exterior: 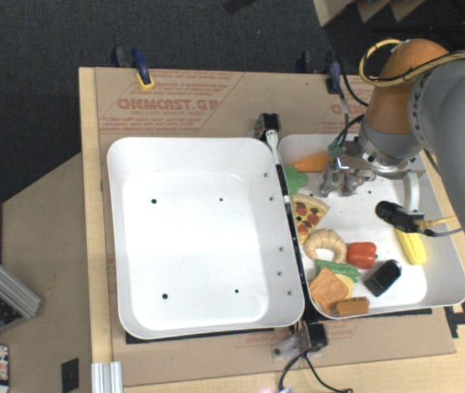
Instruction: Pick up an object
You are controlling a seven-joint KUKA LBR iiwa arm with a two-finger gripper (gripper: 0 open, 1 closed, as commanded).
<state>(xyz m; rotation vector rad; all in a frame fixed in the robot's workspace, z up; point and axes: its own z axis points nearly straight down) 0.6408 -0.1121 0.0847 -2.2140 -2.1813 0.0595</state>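
Fixed above the bench (101,219), looking down at a slant — far enough back to take in both the left bin (134,158) and the right bin (449,281) whole, plus dark floor beyond the bench's far edge. Faces the bench's long side, bins side by side across the picture. Arm (437,80) enters from the right — large, near the lens.

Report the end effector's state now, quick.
End effector: low in the right bin, beside the orange toy; open or shut cannot be told, and nothing visibly held.
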